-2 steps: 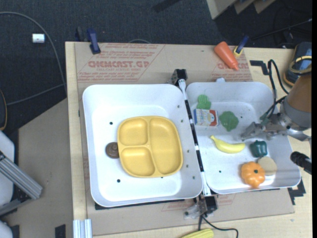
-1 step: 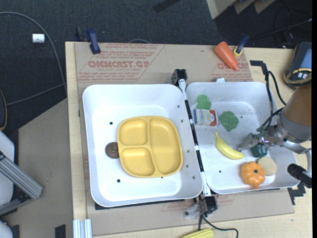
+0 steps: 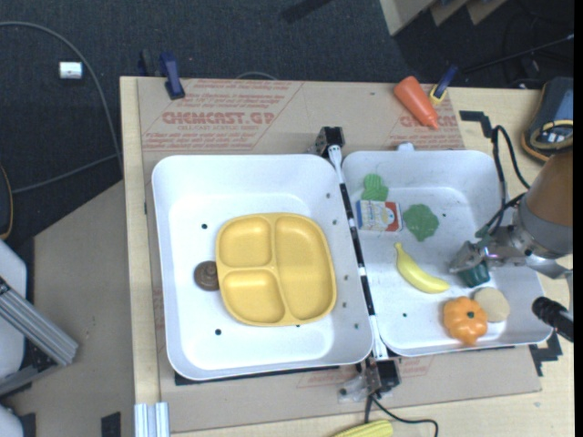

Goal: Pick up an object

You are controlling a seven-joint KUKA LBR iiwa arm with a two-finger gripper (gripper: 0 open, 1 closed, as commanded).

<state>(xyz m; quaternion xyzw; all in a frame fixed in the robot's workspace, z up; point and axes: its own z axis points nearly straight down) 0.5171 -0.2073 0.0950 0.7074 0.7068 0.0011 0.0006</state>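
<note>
1. Orange pumpkin (image 3: pixel 465 320) at right bin's (image 3: pixel 428 164) front edge, just below claw (image 3: pixel 471 269).
2. Yellow banana (image 3: pixel 419 272) just left of claw.
3. Claw low in bin; grip state impossible to tell.

Red print runs across the brown cardboard sheet (image 3: pixel 273 107) that lies on the tabletop behind the bins; its large line seems to read "GIGMCAST.GP", though the letters are blurred. The smaller lines around it and the milk carton's (image 3: pixel 377 215) label are too small to read.

arm (image 3: pixel 547 221): grey casing | orange band | black cables at wrist
</note>
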